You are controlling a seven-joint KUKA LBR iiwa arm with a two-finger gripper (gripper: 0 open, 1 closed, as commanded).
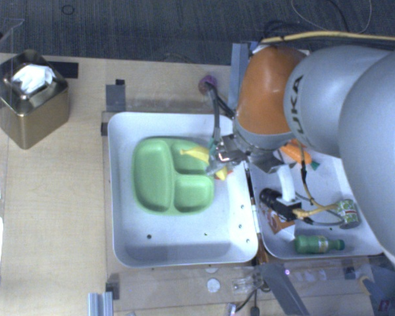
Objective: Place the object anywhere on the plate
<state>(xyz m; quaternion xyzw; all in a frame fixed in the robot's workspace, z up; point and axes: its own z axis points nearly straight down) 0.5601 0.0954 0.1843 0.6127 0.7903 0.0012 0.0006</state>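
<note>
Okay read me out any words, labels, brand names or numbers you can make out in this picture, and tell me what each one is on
"KUKA": on the grey arm, running vertically beside its orange band.
Green bottle in the right bin: label too blurred to read.
Small green-and-white packet: print too small to read.

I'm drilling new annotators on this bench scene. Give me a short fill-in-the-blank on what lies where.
1. The divided plate in the left bin is coloured ____.
2. The gripper is above the plate's ____ edge in the view.
3. The yellow object lies at the gripper's tip, over the plate's upper-____ compartment.
4. The green bottle lies on its side in the ____ bin.

Missing words: green; right; right; right
</note>
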